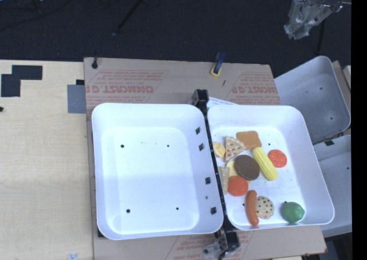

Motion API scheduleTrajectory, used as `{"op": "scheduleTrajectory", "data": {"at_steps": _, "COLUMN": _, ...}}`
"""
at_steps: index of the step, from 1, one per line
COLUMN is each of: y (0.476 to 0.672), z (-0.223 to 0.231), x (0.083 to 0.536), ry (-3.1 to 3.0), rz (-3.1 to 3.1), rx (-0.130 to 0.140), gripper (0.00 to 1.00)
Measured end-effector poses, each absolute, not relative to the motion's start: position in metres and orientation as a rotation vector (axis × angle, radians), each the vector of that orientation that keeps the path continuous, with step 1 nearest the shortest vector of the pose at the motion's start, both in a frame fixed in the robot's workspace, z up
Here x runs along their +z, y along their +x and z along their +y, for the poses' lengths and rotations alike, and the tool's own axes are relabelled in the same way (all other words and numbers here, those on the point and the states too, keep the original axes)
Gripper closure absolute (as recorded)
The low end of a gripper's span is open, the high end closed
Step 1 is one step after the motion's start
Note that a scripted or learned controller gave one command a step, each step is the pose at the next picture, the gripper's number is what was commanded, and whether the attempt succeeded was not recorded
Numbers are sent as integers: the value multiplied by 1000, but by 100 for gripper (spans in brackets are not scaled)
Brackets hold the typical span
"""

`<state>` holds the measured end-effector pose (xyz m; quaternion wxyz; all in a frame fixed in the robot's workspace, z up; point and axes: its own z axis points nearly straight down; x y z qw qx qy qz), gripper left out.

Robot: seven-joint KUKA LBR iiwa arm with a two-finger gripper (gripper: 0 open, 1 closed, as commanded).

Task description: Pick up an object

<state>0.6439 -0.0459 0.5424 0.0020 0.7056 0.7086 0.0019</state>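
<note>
The right white bin holds a cluster of toy foods: a pizza slice, an orange toast, a yellow corn cob, a red slice, a brown patty, a red tomato, a sausage, a speckled cookie and a green lime. My gripper hangs high at the top right, well above and behind that bin, far from every piece. Nothing shows under it.
The left white bin lies beside the right one, joined by a black hinge strip. Both rest on a cardboard sheet. A grey metal tray sits to the right, and a blue-and-yellow clamp at the back.
</note>
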Motion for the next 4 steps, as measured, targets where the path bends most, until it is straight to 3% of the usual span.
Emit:
{"op": "scheduleTrajectory", "data": {"at_steps": 1, "y": 644, "z": -119, "x": 517, "ry": 2230, "rz": 2218, "rx": -7, "gripper": 100}}
{"op": "scheduleTrajectory", "data": {"at_steps": 2, "y": 644, "z": -180, "x": 510, "ry": 2227, "rz": 2217, "rx": -4, "gripper": 100}}
{"op": "scheduleTrajectory", "data": {"at_steps": 3, "y": 644, "z": -214, "x": 518, "ry": 2223, "rz": 2219, "rx": -2, "gripper": 100}}
{"op": "scheduleTrajectory", "data": {"at_steps": 4, "y": 645, "z": -211, "x": 538, "ry": 2217, "rz": 2226, "rx": 0, "gripper": 100}}
